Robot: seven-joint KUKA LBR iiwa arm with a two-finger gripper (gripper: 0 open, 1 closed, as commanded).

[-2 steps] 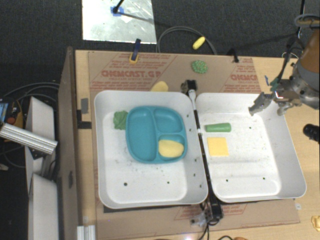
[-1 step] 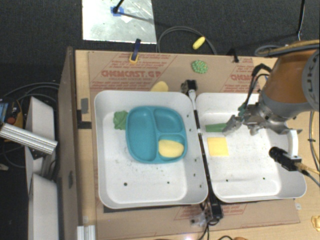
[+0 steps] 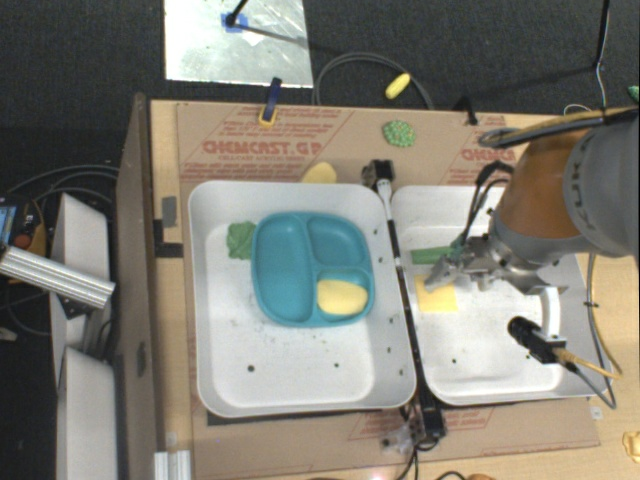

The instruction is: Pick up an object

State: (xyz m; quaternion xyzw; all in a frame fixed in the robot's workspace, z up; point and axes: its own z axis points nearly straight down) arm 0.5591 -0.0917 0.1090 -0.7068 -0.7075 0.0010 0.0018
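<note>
While the gripper [image 3: 447, 271] is hovering low over the yellow block [image 3: 438, 299] at centre-right of frame, in the right bin [image 3: 480, 383], grasp isn't made; jaw state unclear. Next: descend, close squarely.

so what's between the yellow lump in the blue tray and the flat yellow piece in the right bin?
In the camera view, between the yellow lump and the flat yellow piece: the blue divided tray's rim, bare white bin floor, then the two bins' adjoining walls.
</note>
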